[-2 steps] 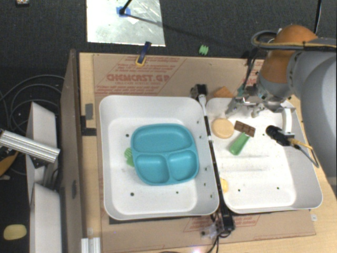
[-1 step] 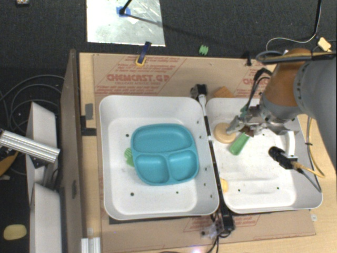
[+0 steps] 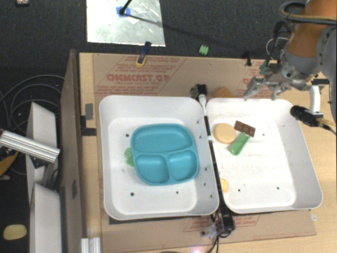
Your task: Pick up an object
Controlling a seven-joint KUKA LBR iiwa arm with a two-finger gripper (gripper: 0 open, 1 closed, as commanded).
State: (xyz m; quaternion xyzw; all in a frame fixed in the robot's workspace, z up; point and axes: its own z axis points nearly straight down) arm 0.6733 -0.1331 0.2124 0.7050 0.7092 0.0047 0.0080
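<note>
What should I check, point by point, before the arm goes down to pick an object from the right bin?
1. Gripper carries nothing between its fingers: ok.
2. Gripper is above a target: not ok, it hangs over the right bin's far rim.
3. Green cylinder lies free: not ok, it touches the brown block and tan disc.
4. Yellow piece is reachable: cannot tell, it sits against the bin wall.
5. Blue tray is out of the path, in the left bin: ok.

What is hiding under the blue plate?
A bit of something green pokes out from under the blue plate's left edge, in the left bin. The plate covers the rest of it, so I cannot tell what it is or what else lies underneath.
</note>
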